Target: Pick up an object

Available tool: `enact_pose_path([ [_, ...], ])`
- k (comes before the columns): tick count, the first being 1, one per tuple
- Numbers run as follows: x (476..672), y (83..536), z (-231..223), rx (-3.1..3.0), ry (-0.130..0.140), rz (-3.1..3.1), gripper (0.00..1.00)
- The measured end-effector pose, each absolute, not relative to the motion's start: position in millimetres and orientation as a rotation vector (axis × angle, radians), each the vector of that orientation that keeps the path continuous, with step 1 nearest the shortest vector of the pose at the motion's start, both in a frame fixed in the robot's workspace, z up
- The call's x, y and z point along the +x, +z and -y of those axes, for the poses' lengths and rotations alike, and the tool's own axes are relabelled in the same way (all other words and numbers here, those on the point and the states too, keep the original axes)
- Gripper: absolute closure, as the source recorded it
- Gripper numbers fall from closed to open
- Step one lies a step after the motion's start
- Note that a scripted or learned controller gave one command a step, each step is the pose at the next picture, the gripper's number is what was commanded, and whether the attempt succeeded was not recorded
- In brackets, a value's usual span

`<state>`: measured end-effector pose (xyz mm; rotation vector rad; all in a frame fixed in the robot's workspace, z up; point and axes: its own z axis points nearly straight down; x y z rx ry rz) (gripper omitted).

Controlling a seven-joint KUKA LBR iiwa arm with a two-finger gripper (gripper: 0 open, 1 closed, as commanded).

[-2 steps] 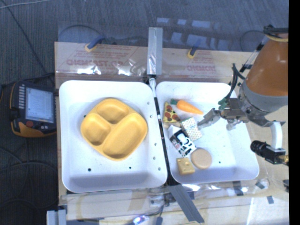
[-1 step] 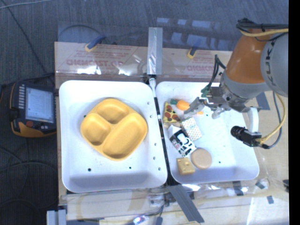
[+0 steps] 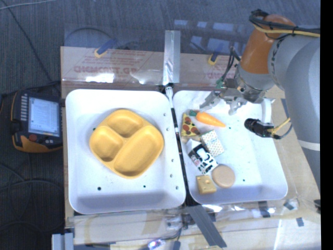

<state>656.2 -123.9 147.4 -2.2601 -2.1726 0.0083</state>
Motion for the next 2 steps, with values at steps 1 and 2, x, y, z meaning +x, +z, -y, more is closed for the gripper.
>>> enact_pose_path([
  [1,631.4,90.5,133.2,-2.197,0.002,2.243,0.00],
  [2,628.0,93.2,133.1,-2.182,0.019,2.234,1.00],
])
